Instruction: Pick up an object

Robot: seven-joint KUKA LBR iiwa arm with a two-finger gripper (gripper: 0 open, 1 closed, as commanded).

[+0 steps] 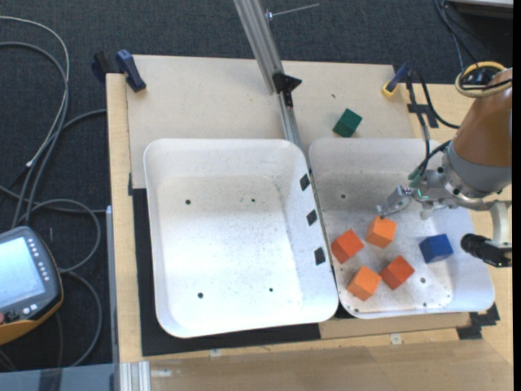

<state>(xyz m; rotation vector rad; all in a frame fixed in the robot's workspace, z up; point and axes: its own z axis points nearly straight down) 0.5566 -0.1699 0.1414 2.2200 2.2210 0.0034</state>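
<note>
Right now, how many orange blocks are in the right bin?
4, clustered in the right bin: one by the end effector, one left of it, two nearer the front. The arm may hide others.

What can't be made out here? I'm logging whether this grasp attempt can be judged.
- Tool, camera view: too small and blurred to tell its finger state or contact with the orange cube.
- Arm: cut off by the right edge.
- Pendant: cropped at the left edge.
</note>
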